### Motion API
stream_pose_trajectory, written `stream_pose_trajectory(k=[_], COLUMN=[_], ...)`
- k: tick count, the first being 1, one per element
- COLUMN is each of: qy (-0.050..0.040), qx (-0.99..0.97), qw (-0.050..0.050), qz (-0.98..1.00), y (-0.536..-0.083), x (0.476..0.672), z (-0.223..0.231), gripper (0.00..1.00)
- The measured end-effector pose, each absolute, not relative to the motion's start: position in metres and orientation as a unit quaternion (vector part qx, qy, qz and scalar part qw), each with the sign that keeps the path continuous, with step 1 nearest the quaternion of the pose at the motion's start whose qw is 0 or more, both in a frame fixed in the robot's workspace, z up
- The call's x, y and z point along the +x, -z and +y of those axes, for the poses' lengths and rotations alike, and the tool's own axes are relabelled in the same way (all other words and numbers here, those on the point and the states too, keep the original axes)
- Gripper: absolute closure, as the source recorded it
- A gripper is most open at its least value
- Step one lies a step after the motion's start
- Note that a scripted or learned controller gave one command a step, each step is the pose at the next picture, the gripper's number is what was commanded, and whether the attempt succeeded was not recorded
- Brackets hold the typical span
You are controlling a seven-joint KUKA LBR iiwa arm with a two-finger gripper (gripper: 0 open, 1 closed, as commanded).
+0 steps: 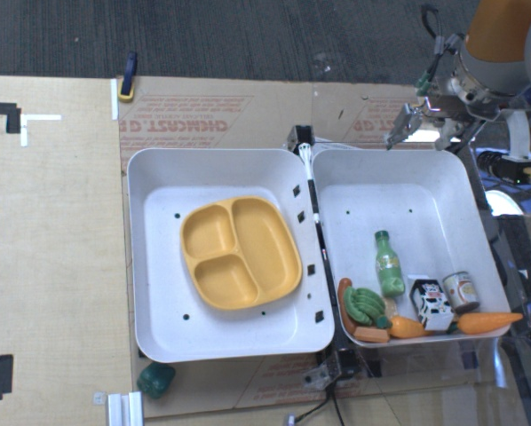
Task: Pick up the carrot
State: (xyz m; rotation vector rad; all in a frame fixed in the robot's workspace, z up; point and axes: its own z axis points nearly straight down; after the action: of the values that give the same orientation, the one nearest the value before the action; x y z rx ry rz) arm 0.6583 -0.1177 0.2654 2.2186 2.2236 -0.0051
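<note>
The carrot (489,322) is a long orange piece lying across the front right corner of the right bin (425,193), its tip pointing right over the rim. My gripper (428,130) hangs above the back rim of that bin, far behind the carrot. It is open, with nothing between its fingers.
Beside the carrot stand a small can (461,289) and a cow-patterned carton (432,302). Further left are a small orange piece (406,328), a green bunch (365,304), a green bottle (389,264) and a brown sausage (369,335). The left bin (150,238) holds a yellow divided plate (241,251).
</note>
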Motion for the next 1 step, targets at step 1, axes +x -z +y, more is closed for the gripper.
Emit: stream_pose_trajectory(k=[1], qy=[0.0013], qx=[0.626], qw=[0.0], qz=[0.78], y=[-0.262], x=[0.5861], z=[-0.1155], gripper=[0.0])
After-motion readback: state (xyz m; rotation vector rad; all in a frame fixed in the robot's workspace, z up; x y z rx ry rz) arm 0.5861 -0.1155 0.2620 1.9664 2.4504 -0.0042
